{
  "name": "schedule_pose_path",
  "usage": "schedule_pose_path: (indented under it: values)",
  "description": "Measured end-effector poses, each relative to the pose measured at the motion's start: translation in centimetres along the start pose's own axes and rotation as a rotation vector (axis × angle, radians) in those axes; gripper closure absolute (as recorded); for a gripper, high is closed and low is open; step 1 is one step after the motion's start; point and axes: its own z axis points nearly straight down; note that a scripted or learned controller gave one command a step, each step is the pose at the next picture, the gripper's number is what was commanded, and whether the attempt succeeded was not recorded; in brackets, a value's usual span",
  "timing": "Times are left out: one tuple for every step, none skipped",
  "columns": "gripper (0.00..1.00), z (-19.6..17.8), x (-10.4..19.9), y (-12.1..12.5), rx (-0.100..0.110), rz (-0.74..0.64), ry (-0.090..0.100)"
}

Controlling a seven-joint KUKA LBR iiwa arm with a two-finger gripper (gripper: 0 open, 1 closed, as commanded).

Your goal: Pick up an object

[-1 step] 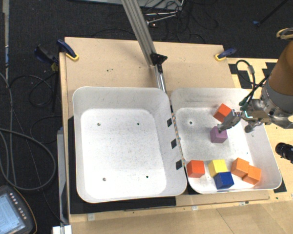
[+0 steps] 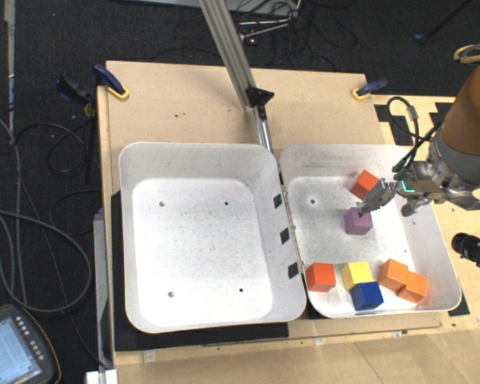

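The right bin (image 2: 432, 238) holds several small blocks. A purple block (image 2: 358, 222) lies near its middle, and an orange block (image 2: 365, 184) sits just behind it. My gripper (image 2: 372, 203) reaches in from the right, its tip just above the purple block's upper right corner and right beside the orange block. From this angle I cannot tell whether it touches either one. Along the bin's front lie a red-orange block (image 2: 321, 276), a yellow block (image 2: 356, 274), a blue block (image 2: 367, 295) and two orange blocks (image 2: 404, 279).
The left bin (image 2: 196, 230) stands beside the right one. A slanted metal pole (image 2: 232, 46) comes down at the back to the seam between the bins. Clamps (image 2: 112, 82) sit at the bench's back corners.
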Motion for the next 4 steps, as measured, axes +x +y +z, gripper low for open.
schedule_pose_path:
  values:
    - [0.00, 5.3, -0.3, 0.9, 0.005, 0.001, 0.001]
    - [0.00, 9.7, -0.4, 1.1, 0.005, 0.001, 0.001]
    - [0.00, 15.8, -1.0, 0.6, 0.007, 0.002, 0.001]
    - [1.00, 14.4, -1.0, 0.8, 0.000, 0.002, 0.000]
